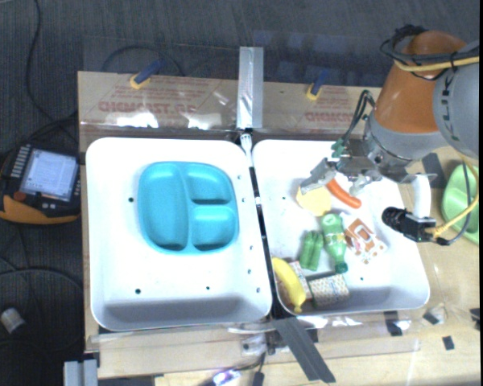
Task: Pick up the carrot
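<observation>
Carrot (344, 194) sits between spread jaws of gripper (339, 182), in right bin (402, 284), tip angled down-right. You can't confirm pinch. Pale yellow piece (312, 200) just left below jaws.

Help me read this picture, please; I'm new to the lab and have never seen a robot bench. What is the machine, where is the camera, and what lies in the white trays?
One camera looks down at a slant on a bench with two shallow white bins. The left bin holds a blue divided plate. The right bin holds toy foods: an orange carrot, a pale yellow piece, green items and a banana. The grey and orange arm reaches in from the right; its gripper is right at the carrot, but a firm hold cannot be confirmed.
</observation>
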Available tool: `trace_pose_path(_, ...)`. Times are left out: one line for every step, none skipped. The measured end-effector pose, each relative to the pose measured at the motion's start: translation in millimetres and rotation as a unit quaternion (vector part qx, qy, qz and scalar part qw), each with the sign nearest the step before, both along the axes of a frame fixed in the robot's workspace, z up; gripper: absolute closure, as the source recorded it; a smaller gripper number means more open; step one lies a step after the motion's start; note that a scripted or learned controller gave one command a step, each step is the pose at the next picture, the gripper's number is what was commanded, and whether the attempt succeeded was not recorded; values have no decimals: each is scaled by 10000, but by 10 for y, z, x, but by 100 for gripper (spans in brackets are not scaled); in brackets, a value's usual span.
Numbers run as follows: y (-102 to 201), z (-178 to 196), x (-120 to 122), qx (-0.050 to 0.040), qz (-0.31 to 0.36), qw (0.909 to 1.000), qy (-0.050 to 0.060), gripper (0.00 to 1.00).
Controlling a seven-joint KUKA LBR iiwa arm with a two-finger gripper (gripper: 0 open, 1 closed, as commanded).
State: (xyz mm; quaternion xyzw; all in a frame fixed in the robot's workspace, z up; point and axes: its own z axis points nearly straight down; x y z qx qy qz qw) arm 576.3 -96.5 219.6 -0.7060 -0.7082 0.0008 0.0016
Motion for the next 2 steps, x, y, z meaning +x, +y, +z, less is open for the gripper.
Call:
trace_pose_path(48, 600, 640, -13, -182, 9998, -12, 0)
trace_pose_path(-324, -961, 124, -8, -782, 9969, 12, 0)
